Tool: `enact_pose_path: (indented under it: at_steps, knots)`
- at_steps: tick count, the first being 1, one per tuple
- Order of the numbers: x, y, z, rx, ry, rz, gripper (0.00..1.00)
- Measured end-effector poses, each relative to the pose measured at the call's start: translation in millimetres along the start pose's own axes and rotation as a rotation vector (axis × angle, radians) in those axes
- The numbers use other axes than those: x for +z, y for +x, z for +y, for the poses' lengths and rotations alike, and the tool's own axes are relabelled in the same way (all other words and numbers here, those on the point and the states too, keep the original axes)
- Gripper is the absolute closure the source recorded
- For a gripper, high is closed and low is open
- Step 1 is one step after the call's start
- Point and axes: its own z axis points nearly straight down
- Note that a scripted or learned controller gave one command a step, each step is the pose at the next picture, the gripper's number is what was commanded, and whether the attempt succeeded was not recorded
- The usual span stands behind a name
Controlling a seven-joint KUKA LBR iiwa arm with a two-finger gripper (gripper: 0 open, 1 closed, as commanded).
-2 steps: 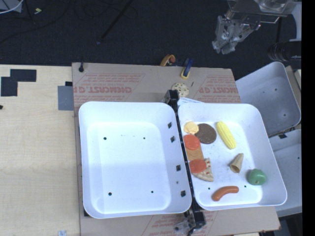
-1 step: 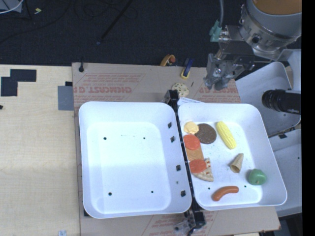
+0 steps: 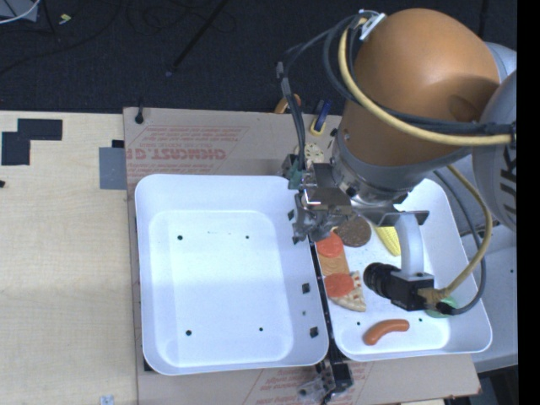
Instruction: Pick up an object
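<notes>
My gripper [image 3: 315, 219] hangs over the left edge of the right bin [image 3: 460, 226], close to the divider between the two bins. Just below it lies a pizza slice [image 3: 342, 278] with red toppings, its narrow end under the gripper. A brown round disc [image 3: 358, 234] sits right of the gripper, and a yellow piece [image 3: 388, 241] lies beyond that. An orange sausage [image 3: 386, 332] rests near the bin's front edge. The big orange wrist hides the back of the right bin.
The left bin [image 3: 152, 226] stands beside the right one, both on a cardboard sheet [image 3: 202, 146]. The wooden bench top [image 3: 59, 268] spreads out to the left. Cables loop around the wrist.
</notes>
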Motion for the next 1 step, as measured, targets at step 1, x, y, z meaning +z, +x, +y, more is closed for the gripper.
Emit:
enact_pose_path:
  at_steps: [1]
  knots:
    - [-122.8,-11.8,7.3,0.002,-0.03,0.005,1.0]
